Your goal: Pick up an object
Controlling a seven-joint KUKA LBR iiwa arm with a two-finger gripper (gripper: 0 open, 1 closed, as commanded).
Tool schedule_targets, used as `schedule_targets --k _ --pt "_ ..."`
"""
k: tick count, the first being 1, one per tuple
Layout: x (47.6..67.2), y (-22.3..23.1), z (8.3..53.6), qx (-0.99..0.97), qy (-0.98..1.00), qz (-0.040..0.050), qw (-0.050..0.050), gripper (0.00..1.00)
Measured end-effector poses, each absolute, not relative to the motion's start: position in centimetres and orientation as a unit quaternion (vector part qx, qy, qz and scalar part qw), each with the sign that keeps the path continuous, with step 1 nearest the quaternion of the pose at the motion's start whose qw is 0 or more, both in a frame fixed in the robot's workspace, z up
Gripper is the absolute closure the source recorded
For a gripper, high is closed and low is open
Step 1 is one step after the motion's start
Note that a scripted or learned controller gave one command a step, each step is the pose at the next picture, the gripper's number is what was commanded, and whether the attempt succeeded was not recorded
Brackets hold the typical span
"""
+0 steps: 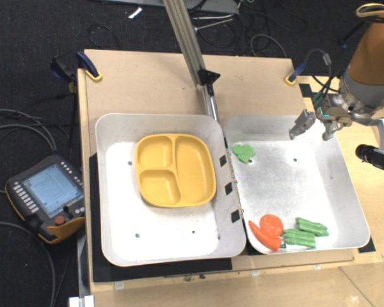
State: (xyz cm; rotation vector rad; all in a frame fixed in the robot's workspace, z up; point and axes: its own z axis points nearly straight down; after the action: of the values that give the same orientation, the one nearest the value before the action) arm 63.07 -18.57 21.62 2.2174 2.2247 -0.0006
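Observation:
In the right bin [320, 178] lie a small green leafy toy [244, 152] near the left wall, an orange-red tomato and carrot toy [267, 230] at the front, and two green pods [305, 232] beside it. My gripper [315, 125] hangs over the bin's back right corner, open, with nothing between its fingers. It is well apart from all the toys.
The left bin [115, 190] holds a yellow divided plate [176, 169]. A metal pole [185, 31] slants down to the divider between the bins. A teach pendant [48, 194] lies left of the bench. Blue-yellow clamps [89, 66] grip the bench's back corners.

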Motion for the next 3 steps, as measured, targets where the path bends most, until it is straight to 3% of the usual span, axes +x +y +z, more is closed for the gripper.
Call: schedule_targets --k 1,3 --pt "63.1 -18.6 21.6 0.706 0.708 -0.0004 0.001 0.00" --pt "63.8 -18.6 11.3 0.706 0.708 -0.0013 -0.001 0.00"
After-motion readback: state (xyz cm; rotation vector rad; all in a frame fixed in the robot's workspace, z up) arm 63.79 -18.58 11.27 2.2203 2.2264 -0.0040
